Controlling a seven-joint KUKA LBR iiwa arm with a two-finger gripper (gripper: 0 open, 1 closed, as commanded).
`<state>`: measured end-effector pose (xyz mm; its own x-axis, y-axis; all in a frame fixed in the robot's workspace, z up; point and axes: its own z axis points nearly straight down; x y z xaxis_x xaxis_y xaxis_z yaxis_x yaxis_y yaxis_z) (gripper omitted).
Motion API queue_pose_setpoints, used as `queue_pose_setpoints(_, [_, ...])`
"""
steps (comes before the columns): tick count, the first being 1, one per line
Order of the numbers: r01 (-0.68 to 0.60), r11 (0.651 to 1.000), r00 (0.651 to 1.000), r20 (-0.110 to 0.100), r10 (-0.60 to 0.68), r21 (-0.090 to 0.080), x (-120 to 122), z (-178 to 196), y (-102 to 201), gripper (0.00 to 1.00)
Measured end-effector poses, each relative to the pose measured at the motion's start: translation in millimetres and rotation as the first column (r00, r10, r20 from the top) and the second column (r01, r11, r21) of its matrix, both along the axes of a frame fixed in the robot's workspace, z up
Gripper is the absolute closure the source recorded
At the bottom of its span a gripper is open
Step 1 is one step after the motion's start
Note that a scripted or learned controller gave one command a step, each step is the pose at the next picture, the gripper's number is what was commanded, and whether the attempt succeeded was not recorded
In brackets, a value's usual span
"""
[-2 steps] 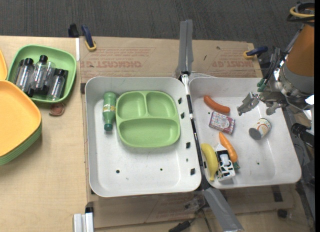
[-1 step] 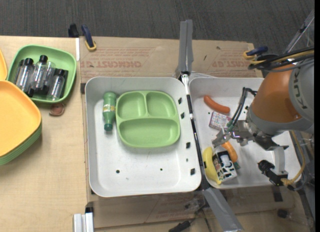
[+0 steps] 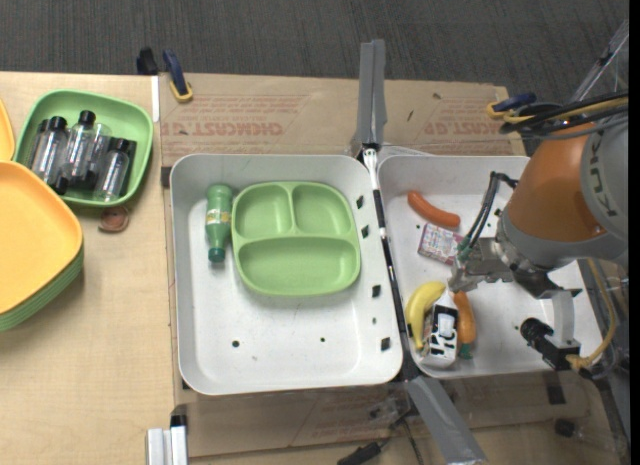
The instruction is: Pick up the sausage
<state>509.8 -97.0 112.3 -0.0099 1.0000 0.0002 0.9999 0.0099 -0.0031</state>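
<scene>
The sausage [image 3: 433,209], orange-red and slightly curved, lies in the upper left part of the right bin [image 3: 510,348]. My gripper [image 3: 461,273] hangs lower in the same bin, below and to the right of the sausage and apart from it. It is just above an orange carrot-like piece [image 3: 465,319] and beside a pink and white packet [image 3: 437,243]. The grey and orange arm [image 3: 560,203] reaches in from the right and covers part of the bin.
A banana [image 3: 424,308] and a black and white bottle [image 3: 443,334] lie at the right bin's lower left. The left bin [image 3: 270,353] holds a green divided plate [image 3: 296,238] and a green bottle [image 3: 217,221]. Orange plates [image 3: 30,243] and a green tray of bottles [image 3: 85,148] sit far left.
</scene>
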Motion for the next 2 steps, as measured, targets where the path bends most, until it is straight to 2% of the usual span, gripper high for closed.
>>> queue_pose_setpoints(1, [-0.022, 1.0, 1.0, 0.001, 0.022, 0.0, 3.1, -21.6, -52.9, 1.0])
queue_pose_setpoints(2, [-0.034, 0.999, 0.999, 0.003, 0.034, 0.0, 1.5, -20.7, -78.3, 1.0])
